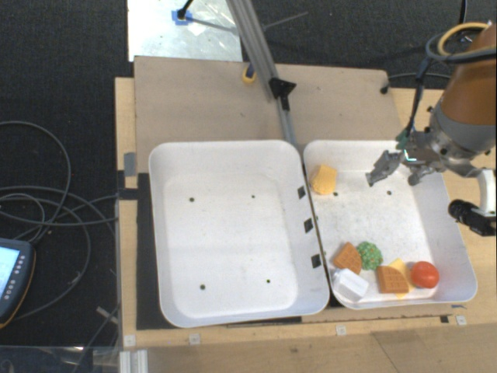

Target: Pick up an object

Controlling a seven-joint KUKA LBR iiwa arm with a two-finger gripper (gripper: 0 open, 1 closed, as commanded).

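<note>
The right bin [443,231] holds the objects. A yellow block [324,179] lies near its back left corner. Along the front are an orange wedge [348,257], a green broccoli piece [370,253], a white block [351,285], an orange waffle piece [393,280] with a yellow bit behind it, and a red tomato [424,273]. My gripper [401,172] hangs over the back of this bin, to the right of the yellow block. It is open, with its fingers spread and nothing between them.
The left bin [167,231] sits beside the right one, with black clips along their shared wall. A slanted grey pole [256,37] crosses the back of the bench. Cables and a tablet lie on the floor at the left.
</note>
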